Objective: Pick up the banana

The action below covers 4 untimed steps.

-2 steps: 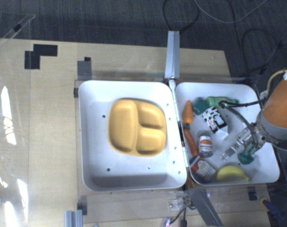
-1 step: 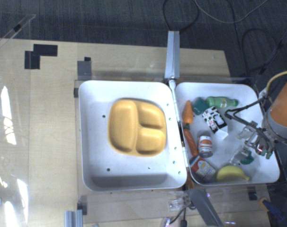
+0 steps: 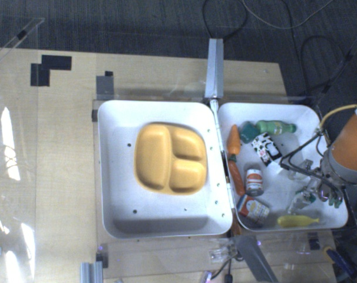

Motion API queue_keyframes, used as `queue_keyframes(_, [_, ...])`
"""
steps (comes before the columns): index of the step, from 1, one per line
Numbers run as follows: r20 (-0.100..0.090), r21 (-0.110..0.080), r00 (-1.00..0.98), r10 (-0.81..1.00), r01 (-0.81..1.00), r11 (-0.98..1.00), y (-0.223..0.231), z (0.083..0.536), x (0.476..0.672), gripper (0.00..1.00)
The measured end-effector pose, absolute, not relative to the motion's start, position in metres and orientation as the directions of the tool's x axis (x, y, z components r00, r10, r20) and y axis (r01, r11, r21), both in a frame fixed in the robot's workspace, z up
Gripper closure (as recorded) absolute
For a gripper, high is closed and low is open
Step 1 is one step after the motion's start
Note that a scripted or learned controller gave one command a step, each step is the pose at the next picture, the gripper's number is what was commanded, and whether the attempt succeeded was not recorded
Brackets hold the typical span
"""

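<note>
Banana (image 3: 297, 220) lies just below my hand (image 3: 313, 194) against the near wall of the right bin (image 3: 284, 109), ungrasped; hand's opening I cannot tell; approach step, so next I must drop lower and straddle it.

We see two white bins side by side on a wooden bench (image 3: 60, 175). Left bin (image 3: 116, 217) holds a yellow divided tray (image 3: 169, 158). Right bin (image 3: 340, 217) is cluttered: banana (image 3: 297, 220) at 6 o'clock near the front wall, green bottle (image 3: 274, 127) at 12, carrot (image 3: 233, 140) at 10, small can (image 3: 254, 181) near the middle, black-and-white box (image 3: 265, 147) just below the bottle. The arm (image 3: 347, 152) comes in at 3 o'clock, the gripper (image 3: 305, 198) above the banana, apart from it.
</note>
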<state>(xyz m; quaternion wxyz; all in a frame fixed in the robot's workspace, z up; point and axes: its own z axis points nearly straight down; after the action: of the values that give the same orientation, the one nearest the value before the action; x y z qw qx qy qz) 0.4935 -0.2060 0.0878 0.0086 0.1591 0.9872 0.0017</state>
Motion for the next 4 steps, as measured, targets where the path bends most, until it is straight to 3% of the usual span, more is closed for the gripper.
queue_keyframes(1, [-0.017, 0.006, -0.949, 0.314, 0.314, 0.949, -0.206, 0.088, 0.494, 0.0])
queue_keyframes(2, [-0.004, 0.001, -0.972, 0.235, 0.235, 0.972, -0.206, 0.088, 0.507, 0.0])
queue_keyframes(3, [0.009, 0.006, -0.989, 0.15, 0.15, 0.989, -0.203, 0.126, 0.527, 0.0])
queue_keyframes(4, [-0.021, -0.003, -0.971, 0.238, 0.239, 0.971, -0.206, 0.227, 0.5, 0.0])
